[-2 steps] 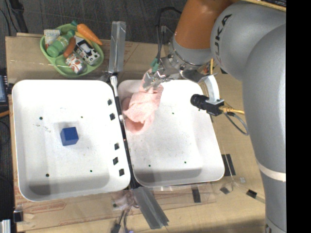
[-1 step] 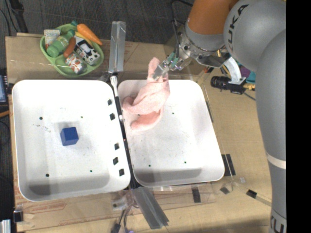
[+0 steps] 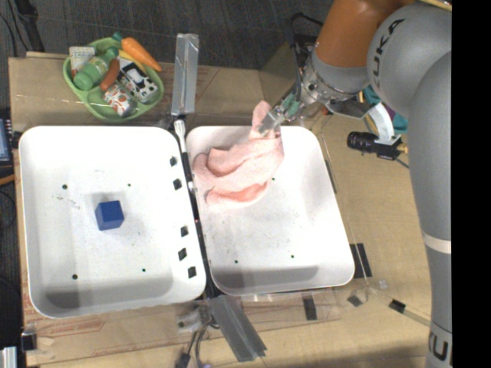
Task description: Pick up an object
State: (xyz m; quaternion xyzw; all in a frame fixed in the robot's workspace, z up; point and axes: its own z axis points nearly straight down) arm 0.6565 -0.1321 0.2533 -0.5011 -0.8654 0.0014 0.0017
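The two-finger gripper (image 3: 270, 121) pinches a corner of the soft pink cloth (image 3: 236, 171), lifting it in the right white bin (image 3: 322, 228); a blue cube (image 3: 110, 214) lies in the left white bin (image 3: 46, 205).

Pink cloth (image 3: 236, 171), rumpled, one corner lifted at the right bin's far edge, the rest trailing down inside

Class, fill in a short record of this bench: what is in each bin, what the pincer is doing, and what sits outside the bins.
left bin: one blue cube
right bin: pink cloth, crumpled, one corner lifted
pincer: shut on the cloth's raised corner, at the bin's far edge
outside bins: green bowl of toy food, far left
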